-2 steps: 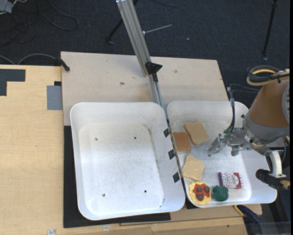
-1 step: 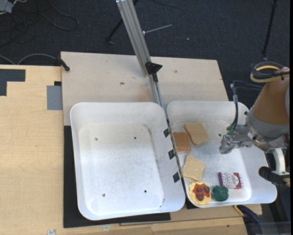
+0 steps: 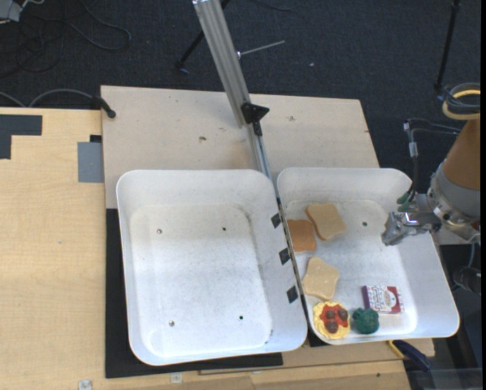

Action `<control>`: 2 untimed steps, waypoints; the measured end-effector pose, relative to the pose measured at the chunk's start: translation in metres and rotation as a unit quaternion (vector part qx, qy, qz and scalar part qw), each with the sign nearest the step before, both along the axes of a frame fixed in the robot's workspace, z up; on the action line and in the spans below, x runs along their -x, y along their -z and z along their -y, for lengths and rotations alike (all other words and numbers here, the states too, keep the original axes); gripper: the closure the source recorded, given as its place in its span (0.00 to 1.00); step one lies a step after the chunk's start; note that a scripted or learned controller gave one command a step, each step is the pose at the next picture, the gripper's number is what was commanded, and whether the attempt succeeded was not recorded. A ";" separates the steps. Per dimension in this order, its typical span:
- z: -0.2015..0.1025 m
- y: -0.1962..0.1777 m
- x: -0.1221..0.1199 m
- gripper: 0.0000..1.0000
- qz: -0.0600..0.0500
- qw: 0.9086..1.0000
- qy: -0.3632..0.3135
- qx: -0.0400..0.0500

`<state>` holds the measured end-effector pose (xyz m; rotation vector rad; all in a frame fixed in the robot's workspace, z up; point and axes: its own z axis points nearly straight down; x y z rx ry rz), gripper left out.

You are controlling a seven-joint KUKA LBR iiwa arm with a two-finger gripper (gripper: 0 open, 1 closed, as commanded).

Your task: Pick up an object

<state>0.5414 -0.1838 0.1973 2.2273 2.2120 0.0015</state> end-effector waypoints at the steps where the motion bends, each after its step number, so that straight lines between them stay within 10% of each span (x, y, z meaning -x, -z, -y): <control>1: 0.001 -0.044 -0.001 1.00 0.000 1.000 -0.004 0.000; 2: -0.057 -0.049 -0.017 1.00 -0.001 1.000 -0.006 -0.002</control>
